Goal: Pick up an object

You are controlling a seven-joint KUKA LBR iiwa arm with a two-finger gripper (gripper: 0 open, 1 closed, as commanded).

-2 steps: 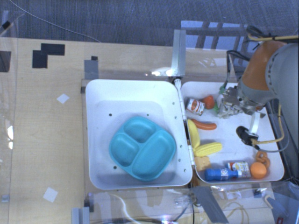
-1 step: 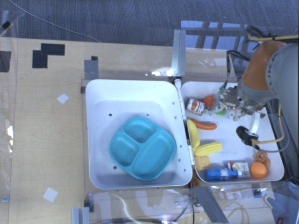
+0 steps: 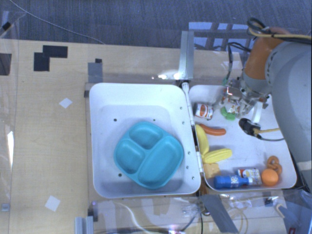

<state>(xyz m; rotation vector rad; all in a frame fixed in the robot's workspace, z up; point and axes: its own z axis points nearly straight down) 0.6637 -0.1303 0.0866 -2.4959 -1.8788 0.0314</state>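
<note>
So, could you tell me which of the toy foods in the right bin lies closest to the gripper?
The small green piece, right under the gripper at the bin's far end. The hot dog, banana and corn lie farther toward the near end.

From my station the desk (image 3: pixel 44 145) reads as pale matt wood laminate, and both white bins (image 3: pixel 102 130) look like smooth plastic with a soft sheen. At the middle of the left bin I see a turquoise sectioned plate (image 3: pixel 148 154) of smooth, slightly glossy plastic. Along the right bin's near edge the orange (image 3: pixel 269 177) looks matt, the blue bottle (image 3: pixel 230 181) glossy, and the brackets (image 3: pixel 186 57) at the bins' far edge look like brushed metal.
</note>
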